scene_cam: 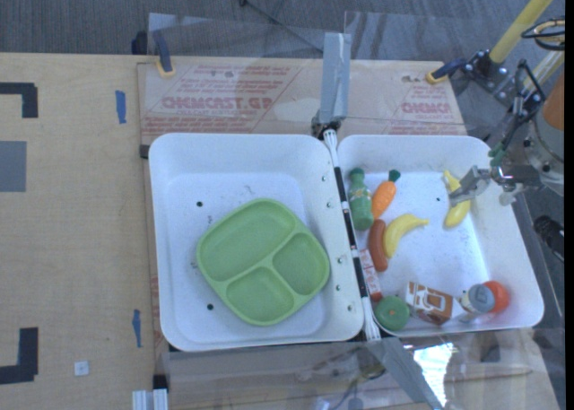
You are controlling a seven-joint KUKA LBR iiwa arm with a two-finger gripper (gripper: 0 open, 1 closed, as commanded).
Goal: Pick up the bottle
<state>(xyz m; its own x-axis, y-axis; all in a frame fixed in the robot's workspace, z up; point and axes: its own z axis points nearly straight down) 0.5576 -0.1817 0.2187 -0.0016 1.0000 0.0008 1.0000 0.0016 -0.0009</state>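
White plastic forms both bins; the gripper is over the upper right part of the right bin, entering from the arm side. Whether the gripper is wide or narrow cannot be determined at this resolution, and nothing can be confirmed as held. A yellow piece lies directly below the gripper in the view, very close to it; contact cannot be confirmed. The bottle, green, lies well apart from the gripper, to its left across the bin, alongside the wall that adjoins the left bin. A carrot lies just beside the bottle, on the side facing the gripper. A banana lies between the bottle and the gripper, lower in the view. A red-brown sausage lies below the bottle, touching or nearly touching the banana's end. Farther from the gripper, along the near wall, sit a green round item, a small carton and an orange-and-grey item. Farthest from the gripper, a green divided plate rests in the left bin.
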